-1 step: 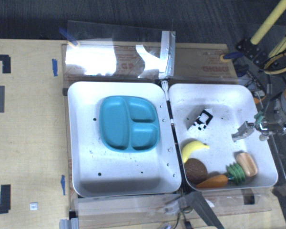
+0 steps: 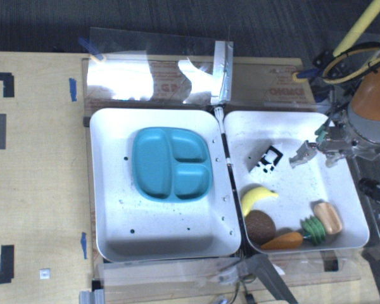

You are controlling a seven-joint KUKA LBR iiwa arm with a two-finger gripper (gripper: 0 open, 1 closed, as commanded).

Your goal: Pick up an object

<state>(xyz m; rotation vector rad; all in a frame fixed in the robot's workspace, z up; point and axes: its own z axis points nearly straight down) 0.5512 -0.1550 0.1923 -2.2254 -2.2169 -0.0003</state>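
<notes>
camera view: arm (image 2: pixel 367 116) cut off rightward

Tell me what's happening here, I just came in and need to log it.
A robot arm reaches in from the right, its gripper over the right bin with nothing seen in it. A banana, a brown ball, a carrot and a bun lie along that bin's near side. The left bin holds a blue tray.

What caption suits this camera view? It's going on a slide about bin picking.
Pincer hovers over the right bin above toy food; a blue tray lies in the left bin.
</notes>
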